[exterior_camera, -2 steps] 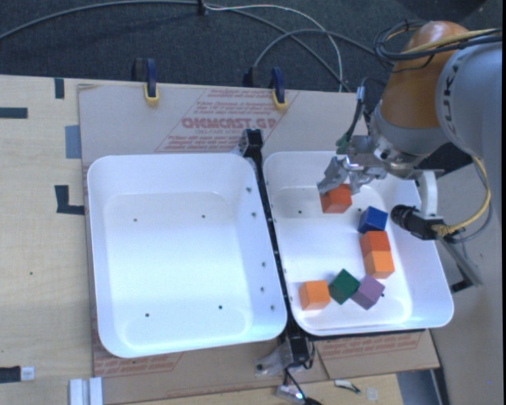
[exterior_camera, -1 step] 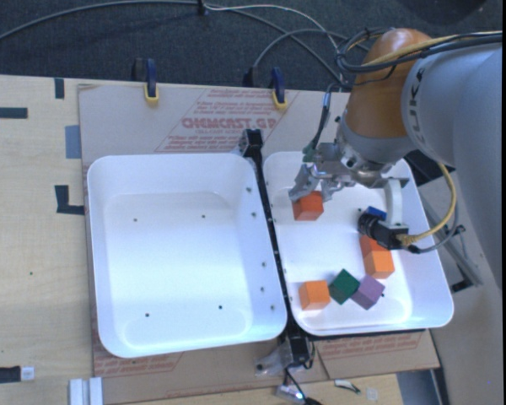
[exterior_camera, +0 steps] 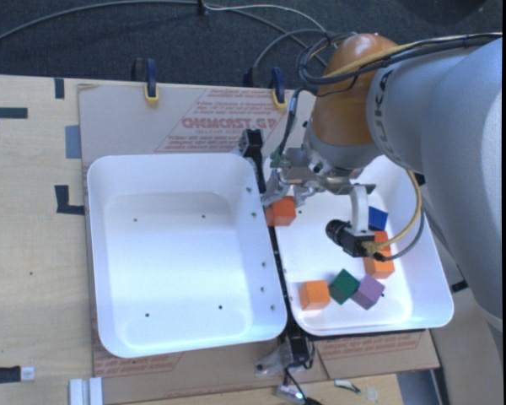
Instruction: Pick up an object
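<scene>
Two shallow white bins side by side on the surface [exterior_camera: 34, 251]: left bin [exterior_camera: 110, 310] at 9 o'clock, right bin [exterior_camera: 422, 306] at 3 o'clock. Grey arm [exterior_camera: 447, 125] with orange band [exterior_camera: 350, 91] reaching in from 3 o'clock, wrist above the top-left part of the right bin. Gripper [exterior_camera: 280, 202] pointing down near the shared wall of the bins. Orange-red block [exterior_camera: 280, 213] seen right at the gripper tips, seemingly clamped between the fingers, close to the divider, at about 10 o'clock in the right bin. Lower in the right bin, toward 6 o'clock, a tight group: orange cube [exterior_camera: 314, 294], green cube [exterior_camera: 344, 286], purple cube [exterior_camera: 369, 293]. At 3 o'clock from these, another orange block [exterior_camera: 379, 266] and a blue block [exterior_camera: 377, 218], partly hidden behind a black part.
</scene>
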Controlling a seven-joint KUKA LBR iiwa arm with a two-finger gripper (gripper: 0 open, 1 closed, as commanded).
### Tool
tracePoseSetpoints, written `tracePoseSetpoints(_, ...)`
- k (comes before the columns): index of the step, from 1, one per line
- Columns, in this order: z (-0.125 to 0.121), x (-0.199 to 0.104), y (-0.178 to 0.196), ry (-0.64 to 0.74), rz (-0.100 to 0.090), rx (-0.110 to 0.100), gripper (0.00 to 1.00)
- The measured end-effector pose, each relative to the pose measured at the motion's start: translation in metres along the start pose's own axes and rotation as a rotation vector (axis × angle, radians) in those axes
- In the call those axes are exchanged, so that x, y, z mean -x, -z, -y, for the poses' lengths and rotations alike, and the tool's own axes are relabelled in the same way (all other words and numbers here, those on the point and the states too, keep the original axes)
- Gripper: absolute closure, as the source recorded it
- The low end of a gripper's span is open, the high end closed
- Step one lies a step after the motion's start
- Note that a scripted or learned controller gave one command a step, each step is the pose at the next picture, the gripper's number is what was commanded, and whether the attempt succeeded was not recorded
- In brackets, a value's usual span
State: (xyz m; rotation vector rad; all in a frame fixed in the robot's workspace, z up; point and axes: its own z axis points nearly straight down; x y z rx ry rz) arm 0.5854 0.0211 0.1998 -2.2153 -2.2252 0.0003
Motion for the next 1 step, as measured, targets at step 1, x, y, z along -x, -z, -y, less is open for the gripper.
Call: tracePoseSetpoints(1,0.006,-0.0491,-0.0029,0.0,0.0,0.0,1.0)
